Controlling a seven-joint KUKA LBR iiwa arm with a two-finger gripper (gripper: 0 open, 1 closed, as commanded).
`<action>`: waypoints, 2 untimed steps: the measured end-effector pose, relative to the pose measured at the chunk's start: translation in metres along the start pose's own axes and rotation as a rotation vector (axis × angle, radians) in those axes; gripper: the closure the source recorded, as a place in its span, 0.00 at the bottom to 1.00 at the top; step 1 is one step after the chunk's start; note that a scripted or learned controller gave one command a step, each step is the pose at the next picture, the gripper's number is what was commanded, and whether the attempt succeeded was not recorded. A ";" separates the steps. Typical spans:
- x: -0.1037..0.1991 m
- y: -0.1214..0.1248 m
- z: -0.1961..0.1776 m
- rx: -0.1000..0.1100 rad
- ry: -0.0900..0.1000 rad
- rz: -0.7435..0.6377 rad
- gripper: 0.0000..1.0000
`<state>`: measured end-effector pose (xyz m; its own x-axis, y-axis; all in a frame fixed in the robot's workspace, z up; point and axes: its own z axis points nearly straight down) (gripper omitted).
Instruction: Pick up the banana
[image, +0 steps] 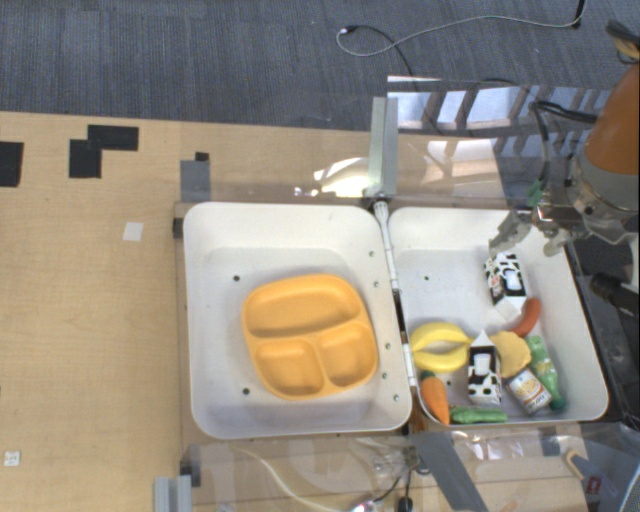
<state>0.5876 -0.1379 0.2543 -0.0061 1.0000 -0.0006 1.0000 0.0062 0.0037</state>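
Our tool hangs at the upper right of the frame, fingers spread and pinching nothing. Down-left, low in the right bin, lies the banana beside a carrot. We reckon it's light, smooth, curved: grip across its middle.

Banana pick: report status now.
Gripper open, above right bin's far end, holding nothing. Banana lies near the divider, untouched. Carrot and milk carton crowd it.
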 end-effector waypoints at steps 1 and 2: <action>0.030 -0.101 0.147 0.002 0.001 -0.031 0.00; 0.045 -0.094 0.159 -0.021 -0.009 -0.088 0.00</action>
<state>0.4934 -0.0936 0.0948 -0.0939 0.9955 -0.0109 0.9953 0.0941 0.0243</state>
